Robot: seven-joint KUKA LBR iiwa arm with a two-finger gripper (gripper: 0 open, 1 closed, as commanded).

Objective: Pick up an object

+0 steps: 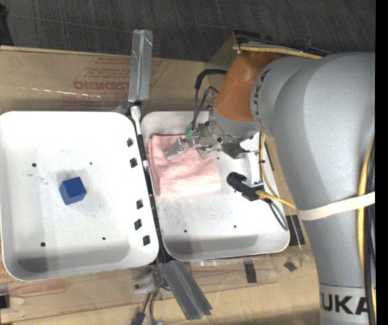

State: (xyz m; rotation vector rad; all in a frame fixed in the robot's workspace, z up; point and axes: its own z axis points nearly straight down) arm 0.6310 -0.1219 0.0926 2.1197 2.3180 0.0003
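Gripper low over the pink cloth in the right bin, with the blue cube far off across the divider

The grey KUKA arm [315, 141] fills the right side and bends down into the right bin [207, 239], which sits directly under the wrist; the left bin [17, 181] lies well to the gripper's left, past the ridge between the two. A pink cloth [183, 171] spreads flat immediately beneath and just in front of the gripper [190, 141], its long side running away from the hand toward the near wall, so it is much the closer thing to take. The blue cube [72, 189] rests alone, well apart. Whether the fingers are spread or closed cannot be told from this slant.
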